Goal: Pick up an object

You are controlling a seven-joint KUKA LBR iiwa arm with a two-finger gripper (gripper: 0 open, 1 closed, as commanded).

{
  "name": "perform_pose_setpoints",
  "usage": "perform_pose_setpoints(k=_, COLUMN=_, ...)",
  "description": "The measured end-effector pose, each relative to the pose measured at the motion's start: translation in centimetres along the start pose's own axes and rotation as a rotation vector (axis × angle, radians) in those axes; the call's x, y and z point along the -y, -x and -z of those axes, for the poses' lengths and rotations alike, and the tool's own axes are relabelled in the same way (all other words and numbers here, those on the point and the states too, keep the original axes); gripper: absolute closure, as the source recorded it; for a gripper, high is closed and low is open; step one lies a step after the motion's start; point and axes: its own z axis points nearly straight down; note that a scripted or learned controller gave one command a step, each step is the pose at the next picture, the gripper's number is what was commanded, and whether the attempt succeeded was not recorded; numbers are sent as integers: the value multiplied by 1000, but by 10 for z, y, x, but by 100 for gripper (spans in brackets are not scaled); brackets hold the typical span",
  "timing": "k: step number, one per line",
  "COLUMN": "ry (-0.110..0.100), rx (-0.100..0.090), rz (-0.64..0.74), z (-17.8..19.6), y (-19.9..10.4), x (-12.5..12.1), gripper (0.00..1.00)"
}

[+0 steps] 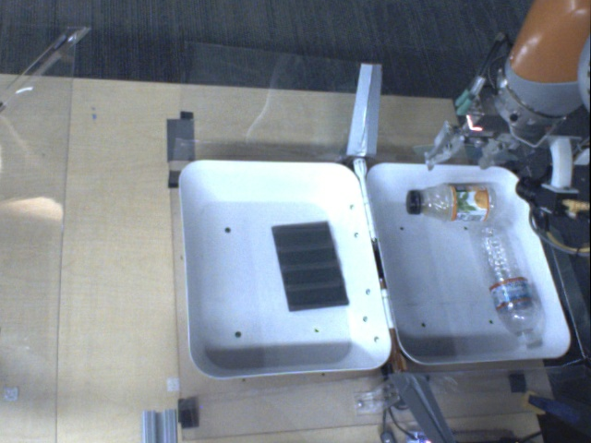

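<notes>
Nearest us in the right bin (554, 344), a clear crinkly water bottle (506, 284) runs along the right wall; further back a juice bottle (452, 202) with an orange label lies crosswise, black cap pointing left. The gripper (459, 139) hovers over the far rim, so the juice bottle sits just below it and is the closer grab, though I can't tell how the gripper is set. Left bin (212, 247) has a flat, ribbed black block (309, 265).

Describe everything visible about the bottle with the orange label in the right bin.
The bottle with the orange label is clear plastic with a dark cap and pale liquid inside. Its label shows orange, green and white. It lies on its side near the far wall of the right bin, cap pointing towards the left bin. It rests on the bin floor, apart from the other clear bottle and the gripper above.
</notes>
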Motion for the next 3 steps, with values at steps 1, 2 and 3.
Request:
perform_pose_setpoints(k=1, ry=10, rx=3, rz=243, z=-137, y=24, x=-10, gripper=0)
perform_pose_setpoints(k=2, ry=5, rx=2, rz=474, z=-79, y=-3, x=3, gripper=0)
perform_pose_setpoints(k=3, ry=2, rx=1, rz=545, z=-192, y=25, x=-19, gripper=0)
